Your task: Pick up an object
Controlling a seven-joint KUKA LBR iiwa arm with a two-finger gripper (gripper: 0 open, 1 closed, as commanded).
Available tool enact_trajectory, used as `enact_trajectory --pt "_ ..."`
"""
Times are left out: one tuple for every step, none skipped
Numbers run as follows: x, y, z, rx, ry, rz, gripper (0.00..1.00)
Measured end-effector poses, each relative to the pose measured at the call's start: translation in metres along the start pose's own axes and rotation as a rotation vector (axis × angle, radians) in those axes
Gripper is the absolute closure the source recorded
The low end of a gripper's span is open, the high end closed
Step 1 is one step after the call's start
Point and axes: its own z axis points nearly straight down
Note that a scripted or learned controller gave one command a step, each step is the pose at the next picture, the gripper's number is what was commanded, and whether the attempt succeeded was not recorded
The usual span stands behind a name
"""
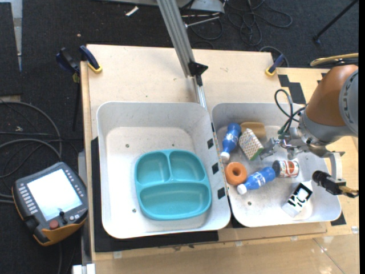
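Note:
The right bin (323, 211) holds several loose objects. Among them are a blue bottle (230, 140) near the divider and a second blue bottle (259, 179) lying slantwise. There is also an orange ring (235, 172), a mesh-patterned packet (250, 144), a tan piece (254, 128) behind the packet, a red and white can (287, 168) and a white and black box (298, 198). My gripper (275, 146) is low in this bin, just right of the packet and above the can. The wrist hides how its jaws stand.
The left bin (114, 113) holds a teal divided tray (170, 184). A slanted metal pole (178, 30) rises from the bench behind the bins. Yellow-tipped clamps (91, 60) sit at the bench's far corners. A teach pendant (48, 201) lies on the floor to the left.

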Motion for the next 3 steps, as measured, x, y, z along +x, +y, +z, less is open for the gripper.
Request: enact_trajectory --pt "0.002 -0.002 -0.007 0.007 0.004 -0.001 1.00" --pt "0.002 0.000 -0.070 0.003 0.003 -0.003 1.00" --pt "0.002 0.002 -0.122 0.003 0.003 -0.004 1.00"
